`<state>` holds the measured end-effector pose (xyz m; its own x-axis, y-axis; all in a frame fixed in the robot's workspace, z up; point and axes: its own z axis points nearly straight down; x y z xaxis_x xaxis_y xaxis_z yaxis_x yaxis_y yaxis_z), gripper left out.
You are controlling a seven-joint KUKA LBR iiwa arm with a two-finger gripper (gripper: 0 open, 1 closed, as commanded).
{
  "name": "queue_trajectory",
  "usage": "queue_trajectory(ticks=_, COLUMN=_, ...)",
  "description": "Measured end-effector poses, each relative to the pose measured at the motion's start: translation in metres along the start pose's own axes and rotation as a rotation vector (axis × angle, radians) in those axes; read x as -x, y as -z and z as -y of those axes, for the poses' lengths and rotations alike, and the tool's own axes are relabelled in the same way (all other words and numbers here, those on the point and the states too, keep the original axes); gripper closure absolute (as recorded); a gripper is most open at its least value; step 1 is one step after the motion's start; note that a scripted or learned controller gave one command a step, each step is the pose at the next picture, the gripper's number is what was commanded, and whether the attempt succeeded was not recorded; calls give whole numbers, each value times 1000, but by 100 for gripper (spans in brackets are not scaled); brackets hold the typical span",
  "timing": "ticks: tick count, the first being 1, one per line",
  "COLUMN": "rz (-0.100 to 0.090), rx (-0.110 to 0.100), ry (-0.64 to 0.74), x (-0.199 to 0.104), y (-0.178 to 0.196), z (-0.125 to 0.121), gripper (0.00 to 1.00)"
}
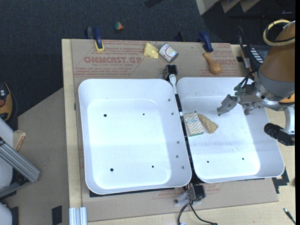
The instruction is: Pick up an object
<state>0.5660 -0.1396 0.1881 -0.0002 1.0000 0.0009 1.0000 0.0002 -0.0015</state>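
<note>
Reach is being made from the right over the shallow white right-hand bin (262, 170), where the grey two-finger gripper (224, 108) is being held above the bin floor, nothing being seen between its fingers; how far they are parted cannot be told.

Two candidate things are lying against the left wall of that bin: a small pale patterned packet (192, 124) and, touching it on the side away from the wall, a tan wedge-shaped block (209, 124). Both are being left untouched, below and to the left of the gripper, near but apart from it.

Trouble is being judged likely from the crowding. Because the packet is pressed close to the wall, one finger could be blocked by the rim; because the wedge is touching the packet, either could be nudged aside instead of being clamped. A sloped wedge face could also be squeezed out of a closing grip.

Outside the bin, a yellow chunk (151, 50) and a wooden piece (213, 63) are resting on the brown cardboard surface (126, 60).
</note>
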Motion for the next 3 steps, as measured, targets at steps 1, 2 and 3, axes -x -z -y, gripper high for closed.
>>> queue_trajectory(ticks=1, rz=-2, rx=6, ry=1, x=-44, y=-105, z=-9, gripper=0)
queue_trajectory(ticks=2, rz=1, rx=17, ry=0, x=-41, y=-87, z=-12, gripper=100)
queue_trajectory(ticks=3, rz=0, rx=14, ry=6, x=-89, y=3, z=-46, gripper=100)
